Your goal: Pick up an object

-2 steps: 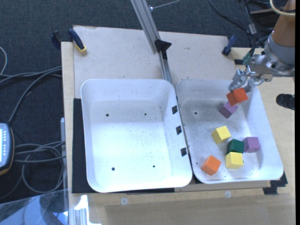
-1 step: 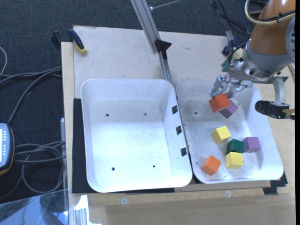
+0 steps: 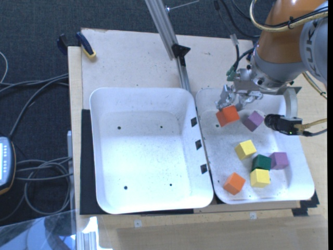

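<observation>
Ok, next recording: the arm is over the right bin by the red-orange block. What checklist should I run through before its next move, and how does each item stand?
1. Gripper positioned over a target: ok, it sits just above the red-orange block.
2. Block seen between the fingers: cannot tell, the wrist hides the contact.
3. Neighbours clear of the target: ok, the purple block lies apart to its right.
4. Target inside the right bin: ok.
5. Other blocks out of the way: ok, the yellow block and green block lie nearer the camera.
</observation>
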You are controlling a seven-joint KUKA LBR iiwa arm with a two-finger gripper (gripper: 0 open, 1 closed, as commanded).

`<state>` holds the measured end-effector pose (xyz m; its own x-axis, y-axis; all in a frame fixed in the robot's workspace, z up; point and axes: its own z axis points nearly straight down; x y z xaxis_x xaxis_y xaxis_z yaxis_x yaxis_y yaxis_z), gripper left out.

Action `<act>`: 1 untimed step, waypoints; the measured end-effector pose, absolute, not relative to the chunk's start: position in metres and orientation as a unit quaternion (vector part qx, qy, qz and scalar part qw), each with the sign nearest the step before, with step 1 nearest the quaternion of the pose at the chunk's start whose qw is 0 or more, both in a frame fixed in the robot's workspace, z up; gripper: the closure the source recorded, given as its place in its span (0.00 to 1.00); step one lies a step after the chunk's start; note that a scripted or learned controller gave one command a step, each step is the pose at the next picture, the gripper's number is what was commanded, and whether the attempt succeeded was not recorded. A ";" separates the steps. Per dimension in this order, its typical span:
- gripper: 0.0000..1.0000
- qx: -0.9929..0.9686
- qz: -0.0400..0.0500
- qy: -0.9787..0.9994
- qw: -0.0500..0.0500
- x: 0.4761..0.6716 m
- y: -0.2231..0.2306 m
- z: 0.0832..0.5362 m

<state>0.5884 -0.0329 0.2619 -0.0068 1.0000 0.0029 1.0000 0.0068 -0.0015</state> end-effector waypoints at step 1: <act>1.00 -0.705 0.000 -0.710 0.003 0.574 0.025 0.246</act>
<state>0.5739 0.0246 0.2464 -0.0068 1.0000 0.0031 1.0000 0.0069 -0.0041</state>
